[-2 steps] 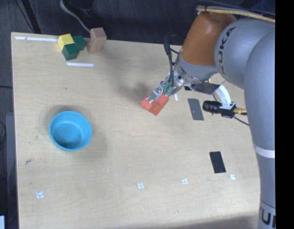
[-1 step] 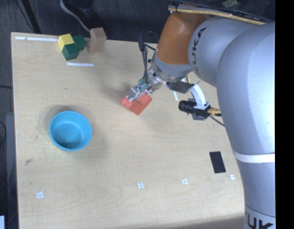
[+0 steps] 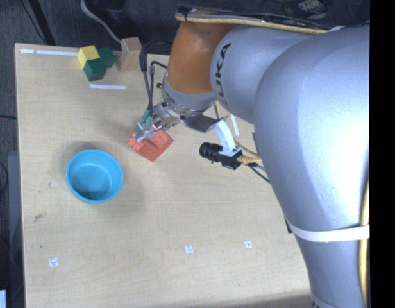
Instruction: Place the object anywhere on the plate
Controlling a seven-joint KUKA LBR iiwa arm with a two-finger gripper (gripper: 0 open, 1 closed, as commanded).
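Note:
A red block [image 3: 151, 146] lies tilted on the wooden bench top, a little left of centre. My gripper [image 3: 151, 129] reaches down from the right and sits right on the block's upper edge, touching or nearly touching it. The block's top is partly hidden by the gripper. The plate is a round blue dish [image 3: 95, 175] standing to the lower left of the block, about a block's width of bare wood apart from it. Nothing lies in the dish.
Yellow [image 3: 88, 54] and green [image 3: 99, 65] blocks and a plain wooden block [image 3: 129, 53] stand at the far left corner. A white strip [image 3: 108, 86] lies near them. The large grey arm [image 3: 300, 127] covers the bench's right side.

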